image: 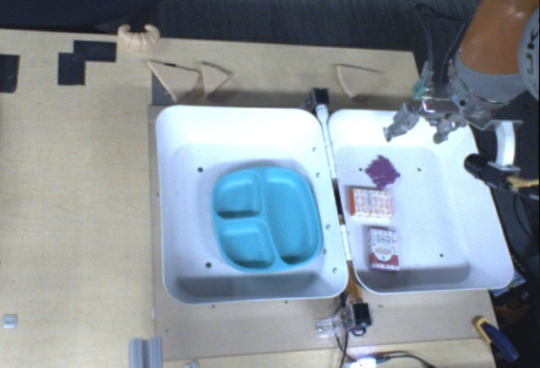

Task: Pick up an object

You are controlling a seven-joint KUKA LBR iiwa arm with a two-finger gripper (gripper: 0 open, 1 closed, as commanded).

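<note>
Grey arm with its orange band enters from the upper right, wrist bent down toward the far edge of the right bin (485,269). Gripper (419,129) hangs above that bin's back portion — two fingers spread apart, tips pointing down and splayed to either side, nothing between them. Below and slightly nearer the camera, on the bin floor: a small purple object (382,170), crumpled-looking, well clear of the fingertips. Just in front of it a patterned card box (371,203), lying flat; nearer still a red-and-white box (383,247), also flat, close to the first but not touching. All three sit toward the bin's left half, near the divider. Left bin (181,273) holds a blue divided tray (267,217) — three compartments, resting level at centre.
</note>
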